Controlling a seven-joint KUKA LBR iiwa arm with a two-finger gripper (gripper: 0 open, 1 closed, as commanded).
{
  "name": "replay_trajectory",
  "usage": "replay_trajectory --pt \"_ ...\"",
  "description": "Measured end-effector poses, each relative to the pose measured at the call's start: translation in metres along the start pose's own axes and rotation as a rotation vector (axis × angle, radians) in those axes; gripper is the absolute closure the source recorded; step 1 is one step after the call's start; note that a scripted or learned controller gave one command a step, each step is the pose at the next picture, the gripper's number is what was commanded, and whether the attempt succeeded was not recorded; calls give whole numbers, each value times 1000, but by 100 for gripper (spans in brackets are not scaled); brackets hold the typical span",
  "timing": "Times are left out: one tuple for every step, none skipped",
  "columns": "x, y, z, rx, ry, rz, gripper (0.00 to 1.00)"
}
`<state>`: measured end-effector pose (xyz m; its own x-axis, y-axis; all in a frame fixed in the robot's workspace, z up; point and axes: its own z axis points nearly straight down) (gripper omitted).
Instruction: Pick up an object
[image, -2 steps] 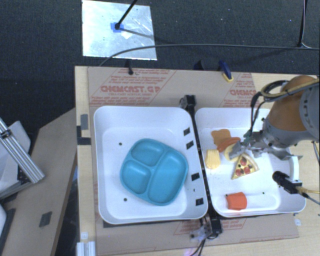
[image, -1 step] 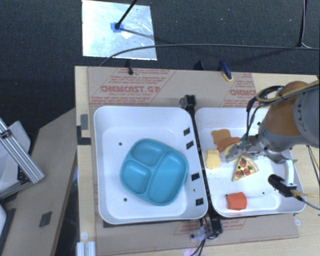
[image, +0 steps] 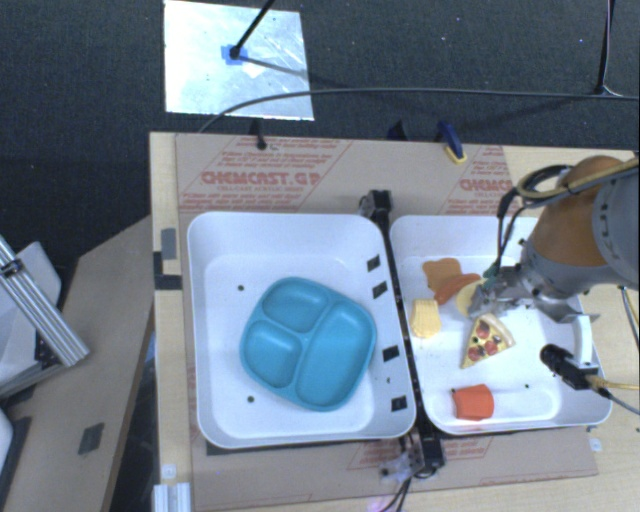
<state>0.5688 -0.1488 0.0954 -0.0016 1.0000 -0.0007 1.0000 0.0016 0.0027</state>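
Left bin (image: 215, 330) holds a blue divided plate (image: 306, 343) — right bin (image: 440, 405) a toy pizza slice (image: 486, 341), tip toward the tool (image: 492, 298) — tool state unclear

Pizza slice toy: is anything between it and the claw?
Nothing visible. The claw hangs right above the pizza slice in the right bin, with no toy between them. The yellow piece lies off to the view's left.

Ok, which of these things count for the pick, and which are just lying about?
For the pick (right bin):
- pizza slice
- yellow piece
- orange flat piece
- red-orange block
- gripper, low over the toys

Lying about:
- blue divided plate in the left bin
- foil sheet
- blue clamp
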Motion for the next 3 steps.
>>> replay_trajectory --pt "-3 -8 -56 -2 -1 2 100" --pt "-9 -6 -119 -4 -2 -2 100" --pt "-9 -4 -141 -1 0 -3 100"
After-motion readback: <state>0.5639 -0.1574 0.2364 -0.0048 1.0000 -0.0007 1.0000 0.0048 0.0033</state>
